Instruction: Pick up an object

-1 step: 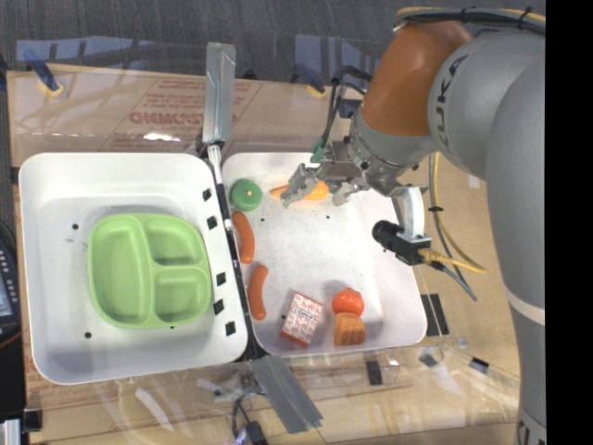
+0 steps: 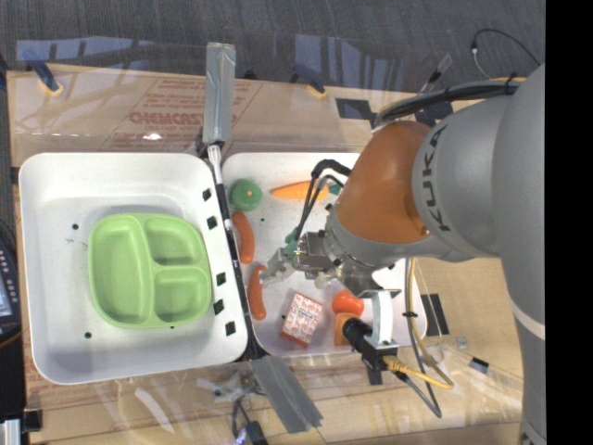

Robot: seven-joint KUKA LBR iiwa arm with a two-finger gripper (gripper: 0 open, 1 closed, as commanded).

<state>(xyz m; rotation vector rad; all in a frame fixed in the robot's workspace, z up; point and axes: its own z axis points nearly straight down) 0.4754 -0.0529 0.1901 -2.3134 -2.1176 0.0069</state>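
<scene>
My gripper [image 2: 281, 262] hangs low over the middle of the right bin [image 2: 278, 167], under the arm's orange band. Just left of it lie two red sausages, one [image 2: 244, 235] along the bin's left wall and one [image 2: 256, 292] nearer the front. A red and white box [image 2: 302, 318] rests right below the gripper. Farther back I see a green round piece [image 2: 246, 193] and an orange carrot [image 2: 295, 190]. Two small orange pieces [image 2: 347, 301] sit by the wrist, partly covered by it. Nothing is visibly held.
The left bin [image 2: 56, 184] holds a green divided plate [image 2: 148, 269]. A raised divider with black clips [image 2: 222, 239] separates the two bins. Cables and a yellow wire [image 2: 417, 374] trail off the arm at the front right.
</scene>
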